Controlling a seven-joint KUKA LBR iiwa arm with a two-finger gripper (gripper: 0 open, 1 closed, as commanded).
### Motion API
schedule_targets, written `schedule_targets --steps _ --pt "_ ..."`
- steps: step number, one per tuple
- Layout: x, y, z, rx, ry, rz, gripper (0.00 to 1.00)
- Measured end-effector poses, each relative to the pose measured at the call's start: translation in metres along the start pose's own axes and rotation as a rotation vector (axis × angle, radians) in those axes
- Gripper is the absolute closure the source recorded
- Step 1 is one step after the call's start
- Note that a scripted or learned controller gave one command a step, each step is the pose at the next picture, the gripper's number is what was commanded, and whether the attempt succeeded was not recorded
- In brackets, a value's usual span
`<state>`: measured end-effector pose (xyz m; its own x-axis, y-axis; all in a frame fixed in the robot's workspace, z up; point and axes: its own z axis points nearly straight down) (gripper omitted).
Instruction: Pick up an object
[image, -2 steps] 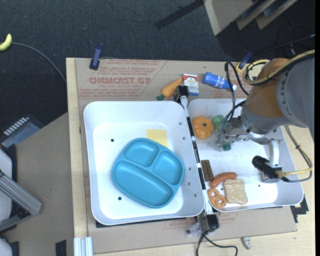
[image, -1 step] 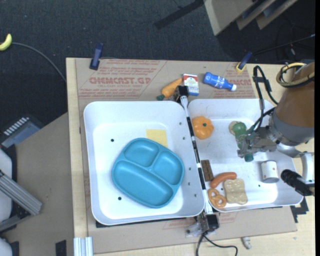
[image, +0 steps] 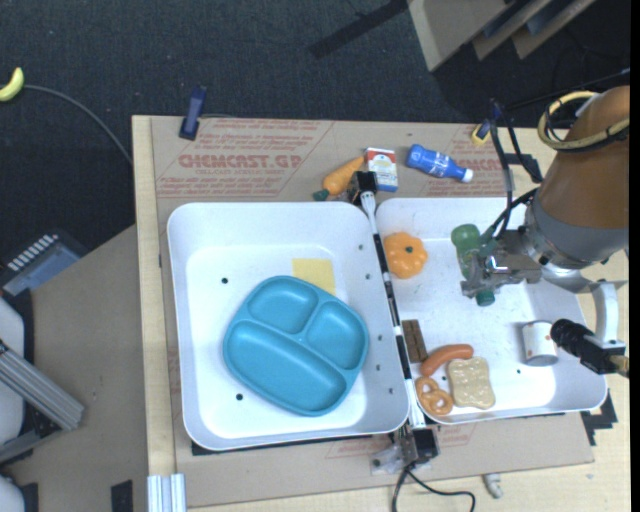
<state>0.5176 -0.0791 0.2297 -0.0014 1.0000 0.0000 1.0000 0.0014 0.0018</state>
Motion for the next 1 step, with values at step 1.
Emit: schedule_targets --steps 1 --pt "0.0456 0.0106 -0.0064 0.0 0.0 0.0 1.0"
